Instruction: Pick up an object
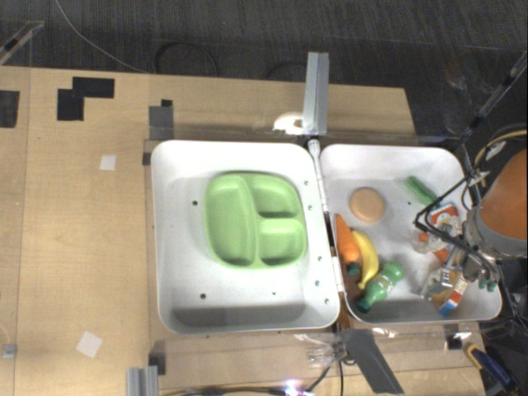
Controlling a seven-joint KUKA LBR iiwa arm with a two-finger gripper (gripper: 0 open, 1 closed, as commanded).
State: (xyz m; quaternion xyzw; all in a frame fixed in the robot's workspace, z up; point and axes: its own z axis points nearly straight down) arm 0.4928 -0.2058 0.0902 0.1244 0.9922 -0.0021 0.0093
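Pale wooden bench (74, 246), two white bins side by side: green divided tray (252, 219) in the left bin (177, 304), the pickable clutter all in the right bin (388, 159). Round tan disc (367, 205) and green stick (419, 190) toward the far side; carrot (346, 242), banana (368, 258) and green bottle (379, 283) close against the dividing wall. Grey arm (505, 200) reaching in from the right, orange band above the wrist, bent down over the right bin's near right corner. Gripper (452, 287) low among small mixed pieces (448, 302) there; open or closed, impossible to tell amid cables and clutter. Seemingly at the reach-and-grasp step, nothing visibly lifted. Next: calls for closing on one single piece, then a straight lift clear of bin wall and neighbours.
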